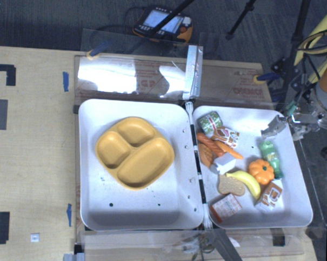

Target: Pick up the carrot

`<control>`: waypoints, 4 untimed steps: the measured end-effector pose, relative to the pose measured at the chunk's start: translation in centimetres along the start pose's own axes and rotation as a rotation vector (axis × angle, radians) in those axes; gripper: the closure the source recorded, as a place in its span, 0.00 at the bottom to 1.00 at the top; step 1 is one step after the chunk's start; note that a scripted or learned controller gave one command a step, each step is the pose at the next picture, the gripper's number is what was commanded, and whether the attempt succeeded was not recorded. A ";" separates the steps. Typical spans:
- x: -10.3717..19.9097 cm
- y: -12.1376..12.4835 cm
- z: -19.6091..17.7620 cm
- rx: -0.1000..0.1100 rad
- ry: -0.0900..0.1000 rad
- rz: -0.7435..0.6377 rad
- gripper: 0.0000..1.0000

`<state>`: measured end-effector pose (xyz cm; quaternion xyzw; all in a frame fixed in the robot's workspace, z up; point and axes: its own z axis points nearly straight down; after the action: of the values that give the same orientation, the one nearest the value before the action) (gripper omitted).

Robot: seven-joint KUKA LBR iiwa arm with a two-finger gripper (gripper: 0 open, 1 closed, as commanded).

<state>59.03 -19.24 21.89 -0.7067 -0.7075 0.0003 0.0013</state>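
— What's under you, biggest first?

— A wooden bench [27, 148] carrying two shallow white bins side by side. The left bin [95, 205] has a yellow divided plate [134, 151] lying in it, a little toward its far half. The right bin [295, 206] holds a jumble of toy food.

— And you?

— My gripper [276, 125] hangs at the far right corner of the right bin, just over its rim. I cannot tell from this slant how wide my jaws stand, and I see nothing between them.

— Where's the carrot?

— The carrot [221, 147] lies in the right bin near its left wall, orange, pointing across toward the bin's middle. It sits well apart from me: I am at the right edge, it is on the opposite side and a bit nearer the camera.

— What crowds it?

— A green can [210, 123] just beyond it, a small carton [228, 136] touching its far side, a white block [225, 164] against its near side. Then a banana [247, 181] beside a slice of bread [231, 185], a little pumpkin [261, 170] right of those, and a green vegetable [270, 153] between the pumpkin and me.
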 end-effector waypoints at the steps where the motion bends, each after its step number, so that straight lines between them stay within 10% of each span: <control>1: 2.8 -2.7 10.9 -0.002 -0.001 0.044 0.00; 2: 1.7 -2.9 7.7 -0.007 -0.004 -0.221 0.00; 3: 3.5 -5.8 12.8 -0.015 -0.003 -0.022 0.00; 4: 3.5 -5.7 11.8 -0.018 -0.005 -0.021 1.00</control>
<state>53.26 -15.73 10.06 -0.6993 -0.7148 -0.0044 -0.0067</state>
